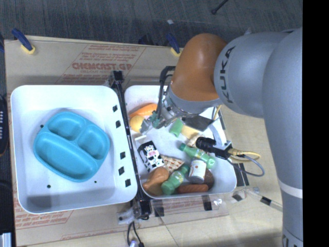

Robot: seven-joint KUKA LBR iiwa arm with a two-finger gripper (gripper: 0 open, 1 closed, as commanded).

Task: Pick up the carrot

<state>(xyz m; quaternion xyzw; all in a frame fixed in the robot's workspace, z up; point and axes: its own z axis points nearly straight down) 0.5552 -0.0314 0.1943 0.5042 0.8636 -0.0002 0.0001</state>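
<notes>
Near edge: From my remote station I see the right bin [226, 181] crowded along its front wall, with a brown bread-like piece [156, 177], green bottles [177, 180] and a sausage-shaped item [194, 188] heaped together, probably where loose things slide and settle.

Centre of bin: A small black-and-white cow figure [149, 156] stands just beside the divider wall.

End effector: The end effector [154, 121] is low inside the right bin, its tip near the bin's left wall; I cannot tell how wide it stands, and I see nothing between its parts.

Carrot: The thing I take for the carrot [143, 109] is the orange piece at the bin's far-left corner, touching a yellowish item [136, 122] and partly hidden by the arm. It lies just beyond the tip.

Left bin: A blue divided plate [72, 145] sits alone in the left bin [31, 99], well apart from the work.

Far side: The surface [77, 55] carries both bins, a blue clamp [23, 40] holding its far edge.

My reading: The approach looks aimed at the corner, where walls may hinder a clean closing.
</notes>
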